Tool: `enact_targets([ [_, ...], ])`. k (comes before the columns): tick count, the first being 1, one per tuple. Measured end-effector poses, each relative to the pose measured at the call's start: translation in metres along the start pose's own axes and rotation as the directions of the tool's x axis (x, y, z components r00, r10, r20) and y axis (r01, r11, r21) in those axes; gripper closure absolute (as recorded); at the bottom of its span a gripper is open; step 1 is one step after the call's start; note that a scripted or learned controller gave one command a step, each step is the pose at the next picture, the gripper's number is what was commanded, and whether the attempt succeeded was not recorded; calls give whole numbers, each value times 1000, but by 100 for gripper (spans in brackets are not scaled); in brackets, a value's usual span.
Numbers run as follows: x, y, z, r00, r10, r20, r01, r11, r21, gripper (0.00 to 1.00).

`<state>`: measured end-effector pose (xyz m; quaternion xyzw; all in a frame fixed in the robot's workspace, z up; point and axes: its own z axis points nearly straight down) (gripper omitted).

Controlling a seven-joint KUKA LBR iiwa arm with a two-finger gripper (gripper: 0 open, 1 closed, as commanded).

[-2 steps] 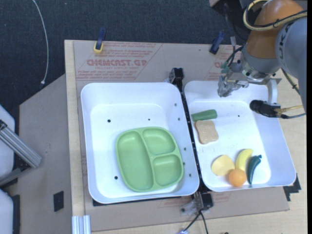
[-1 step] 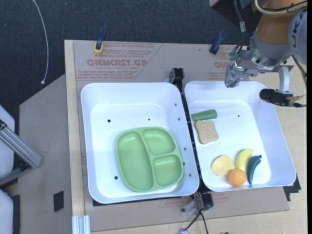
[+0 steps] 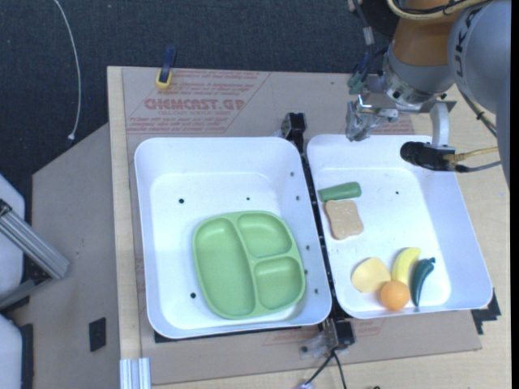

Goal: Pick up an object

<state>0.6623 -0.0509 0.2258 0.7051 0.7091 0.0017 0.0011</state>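
The metal two-finger gripper hung above the far rim of the right shallow white bin, gripping nothing; I couldn't tell more. The nearest object, a green cucumber-shaped toy, lay well apart beside the tan bread slice, so a good pick probably meant centring over it before descending.

green tray, orange ball, white bins

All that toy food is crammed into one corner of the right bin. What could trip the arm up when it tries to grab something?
1. The orange, yellow piece, banana and dark green pepper touch, so the end effector might nudge neighbours or lift two.
2. The cucumber and bread slice lie against the right bin's left wall, which could block a finger.
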Motion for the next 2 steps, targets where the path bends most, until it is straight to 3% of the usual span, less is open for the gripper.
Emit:
enact_targets([
  [1, 56, -9, -4, 1000, 0, -1, 0, 1000, 5, 100],
  [2, 102, -1, -7, 1000, 0, -1, 0, 1000, 1, 100],
])
